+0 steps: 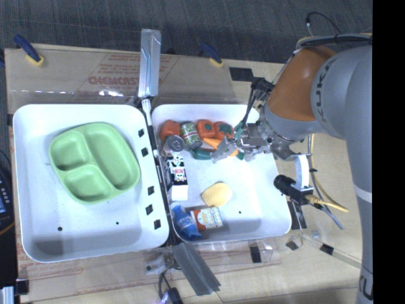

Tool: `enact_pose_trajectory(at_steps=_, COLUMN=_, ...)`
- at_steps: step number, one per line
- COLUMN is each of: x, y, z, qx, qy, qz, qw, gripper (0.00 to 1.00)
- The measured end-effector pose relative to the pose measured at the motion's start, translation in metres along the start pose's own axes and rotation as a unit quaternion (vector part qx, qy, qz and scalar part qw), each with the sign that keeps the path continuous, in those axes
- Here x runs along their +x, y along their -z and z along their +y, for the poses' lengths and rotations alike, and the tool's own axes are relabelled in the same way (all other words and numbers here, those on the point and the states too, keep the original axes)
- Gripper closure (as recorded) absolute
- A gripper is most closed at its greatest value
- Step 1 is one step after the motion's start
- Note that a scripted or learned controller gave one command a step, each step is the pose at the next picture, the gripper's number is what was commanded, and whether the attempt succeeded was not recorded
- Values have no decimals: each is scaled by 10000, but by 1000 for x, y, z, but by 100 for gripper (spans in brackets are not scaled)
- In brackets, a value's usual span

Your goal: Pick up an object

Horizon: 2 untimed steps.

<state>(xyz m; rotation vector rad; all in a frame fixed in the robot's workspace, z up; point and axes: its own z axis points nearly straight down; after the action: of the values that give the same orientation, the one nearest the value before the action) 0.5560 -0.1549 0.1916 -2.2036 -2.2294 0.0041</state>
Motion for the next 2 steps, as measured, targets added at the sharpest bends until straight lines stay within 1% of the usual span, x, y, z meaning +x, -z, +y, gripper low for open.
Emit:
enact_pose_trajectory(at_steps=1, x=-41, y=2, z=69, qx=-19, qy=282, qz=-9, qw=9996, gripper=0)
enact_pose_trajectory(at_steps=2, x=-55, y=-99, z=73, qx=-38, qy=855, qz=-18, qw=9963, gripper=0)
